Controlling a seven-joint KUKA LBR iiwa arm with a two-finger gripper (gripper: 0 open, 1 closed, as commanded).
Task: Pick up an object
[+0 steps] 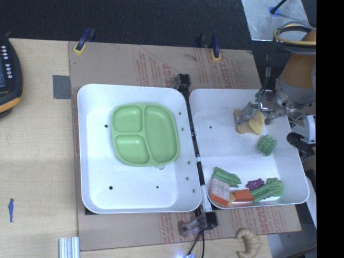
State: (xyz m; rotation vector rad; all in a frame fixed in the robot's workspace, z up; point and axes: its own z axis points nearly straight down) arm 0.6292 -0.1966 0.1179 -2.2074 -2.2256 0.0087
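My gripper point(257, 112) hangs low over the upper right part of the right bin point(215, 106), right above a pale yellow and tan food piece point(255, 124). It sits at or just over that piece, and whether they touch is unclear. A small green leafy piece point(266, 144) lies just below it. Along the bin's front edge lie a green pea pod point(226, 175), a white and red packet point(218, 188), an orange piece point(242, 196), a purple piece point(255, 184) and another green piece point(272, 188).
The left bin point(97, 187) holds a green divided plate point(145, 133). A black hinge strip point(192, 138) runs between the bins. A tan curled object point(248, 242) lies on the bench in front of the right bin. A control pendant point(7, 79) rests at far left.
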